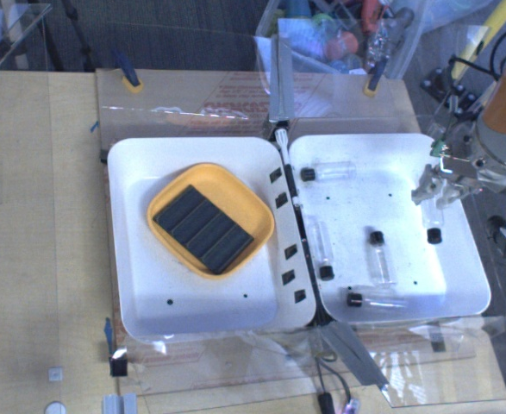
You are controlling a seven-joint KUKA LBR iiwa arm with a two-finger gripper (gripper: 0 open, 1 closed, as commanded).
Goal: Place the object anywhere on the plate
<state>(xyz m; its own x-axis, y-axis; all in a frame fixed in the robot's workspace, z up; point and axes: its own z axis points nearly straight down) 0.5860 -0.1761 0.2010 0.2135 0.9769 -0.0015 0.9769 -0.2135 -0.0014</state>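
A grey KUKA arm (502, 119) with an orange band reaches in from the right of the camera view, its two-finger gripper (434, 192) poised over the right rim of the right white bin (459, 296); whether the hand is released or clenched cannot be told at this angle, and nothing is visibly caught in it. Just below the gripper, a clear vial with a black cap (434, 233) stands near the bin's right wall. To the gripper's left and a little lower, a second black-capped vial (378, 255) lies on the bin floor with its cap pointing away from the front edge. Further left along the bin's inner wall, a third vial (319, 250) lies with its cap toward the front, and a fourth (328, 172) lies crosswise near the back corner, cap to the left. Closest to the front rim, well below and left of the gripper, a fifth vial (375, 299) lies on its side, cap to the left. Far to the gripper's left, across the divider with its row of black tabs (285, 231), the left white bin (132, 309) carries the yellow plate (257, 214), a rounded square set at a tilt, with a dark ribbed insert (203, 228) lying in its well. All 5 vials lie in the right bin, apart from the plate. Behind the bins stands a clear container of coloured items (347, 15).
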